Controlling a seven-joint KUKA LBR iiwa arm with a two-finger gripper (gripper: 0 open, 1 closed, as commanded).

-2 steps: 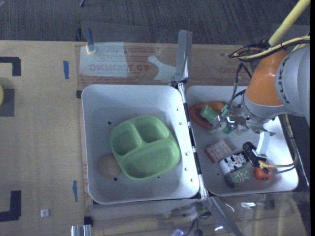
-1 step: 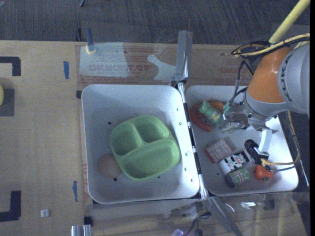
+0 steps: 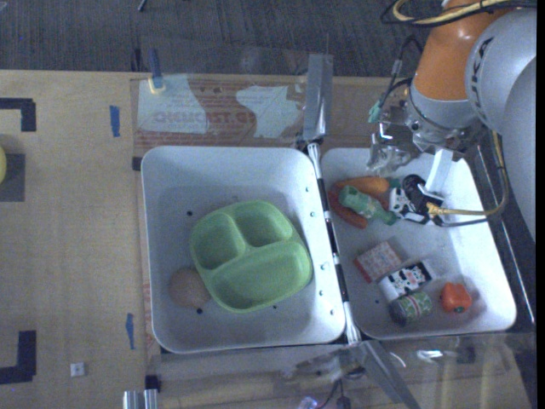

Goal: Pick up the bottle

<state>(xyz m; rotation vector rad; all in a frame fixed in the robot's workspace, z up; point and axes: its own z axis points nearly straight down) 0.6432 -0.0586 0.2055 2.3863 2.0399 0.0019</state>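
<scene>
The arm's gripper (image 3: 388, 158) hangs over the far end of the view's right-hand bin (image 3: 494, 262), right by an orange, carrot-like piece (image 3: 368, 184); whether it is spread or closed cannot be told from this slant. The green bottle (image 3: 368, 203) lies on its side on the near side of that orange piece, a little left of the gripper and apart from it, resting across a red item (image 3: 351, 217).

Right bin: clutter under the tool, open floor past it.
Just below the gripper (image 3: 387, 162), an orange piece (image 3: 371, 183) and a green bottle (image 3: 366, 203) lie touching; beyond them the right bin (image 3: 473, 250) floor is bare.
</scene>
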